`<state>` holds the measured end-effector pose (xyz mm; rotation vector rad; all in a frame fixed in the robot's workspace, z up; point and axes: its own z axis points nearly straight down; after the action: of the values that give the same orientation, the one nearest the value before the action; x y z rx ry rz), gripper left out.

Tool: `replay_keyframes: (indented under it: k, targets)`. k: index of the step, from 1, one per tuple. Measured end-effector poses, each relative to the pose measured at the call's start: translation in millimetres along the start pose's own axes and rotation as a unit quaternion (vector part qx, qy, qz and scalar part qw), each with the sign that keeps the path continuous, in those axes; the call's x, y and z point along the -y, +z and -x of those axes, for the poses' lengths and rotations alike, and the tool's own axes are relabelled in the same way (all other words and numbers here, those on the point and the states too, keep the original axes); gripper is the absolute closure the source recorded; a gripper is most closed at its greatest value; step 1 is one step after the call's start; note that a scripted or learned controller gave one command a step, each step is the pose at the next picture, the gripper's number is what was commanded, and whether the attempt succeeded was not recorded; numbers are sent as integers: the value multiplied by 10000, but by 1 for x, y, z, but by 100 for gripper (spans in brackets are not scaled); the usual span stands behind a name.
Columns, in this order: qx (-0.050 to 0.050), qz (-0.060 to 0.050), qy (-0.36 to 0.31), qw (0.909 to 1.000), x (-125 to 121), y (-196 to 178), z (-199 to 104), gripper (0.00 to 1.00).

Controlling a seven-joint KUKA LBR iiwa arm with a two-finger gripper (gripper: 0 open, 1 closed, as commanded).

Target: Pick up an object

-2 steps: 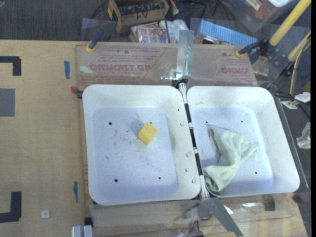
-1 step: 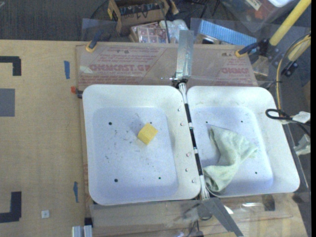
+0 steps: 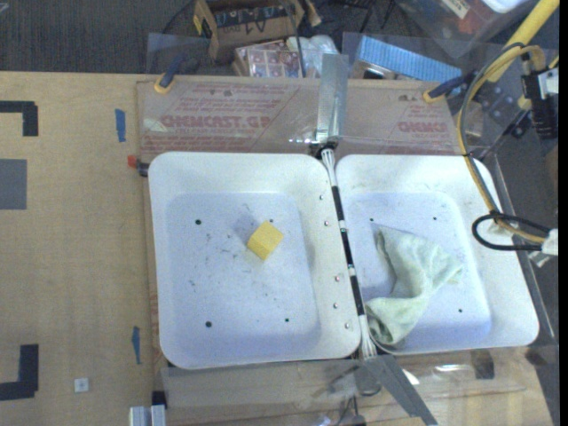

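Just past the right rim of the right bin (image 3: 519, 322), the side the machine reaches in from, a small pale piece of hardware (image 3: 552, 241) sits at the frame's edge, level with the middle of that rim; too little of it shows to tell what it is or how it is posed. A black cable (image 3: 476, 231) loops from it over the rim. A thin yellow cable (image 3: 465, 118) arcs beyond the bin's far right corner and runs down toward the same spot (whether it belongs to the robot cannot be told). A thicker yellow hose (image 3: 535, 18) slants further beyond that corner.
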<state>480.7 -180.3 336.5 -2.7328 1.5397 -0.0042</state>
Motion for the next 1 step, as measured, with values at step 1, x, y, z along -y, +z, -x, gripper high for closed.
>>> replay_keyframes:
  k: [1]
  targets:
    - [13,15,-1679,9858,-15,56,-27,100]
